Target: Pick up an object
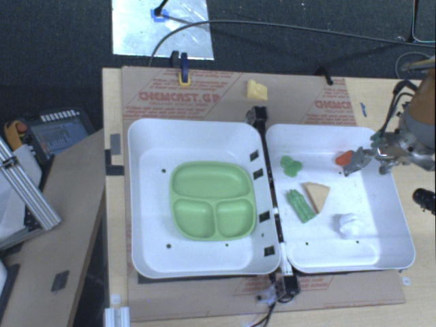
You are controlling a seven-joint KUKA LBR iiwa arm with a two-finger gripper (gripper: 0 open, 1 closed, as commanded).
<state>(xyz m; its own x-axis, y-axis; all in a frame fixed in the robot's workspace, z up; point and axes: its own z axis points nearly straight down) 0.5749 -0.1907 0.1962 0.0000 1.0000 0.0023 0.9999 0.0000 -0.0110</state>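
Left bin (146, 182): holds a green divided plate (212, 200), lying flat in the middle; nothing in it looks touched.
Right bin (395, 251): holds the loose pieces to choose from.
Green round piece (291, 165): near the bin's left wall, resting on the floor.
Green ridged piece (300, 205): just below it, lying flat beside a tan wedge (317, 195).
White lump (348, 224): lower middle, apart from the rest.
Orange-red piece (344, 158): upper right of the bin, right at the fingertips.
Gripper (354, 163): low over the bin's right side; whether it is spread or pinching I cannot tell.
Progress: nothing visibly lifted; by my judgement the grasp and lift are left.
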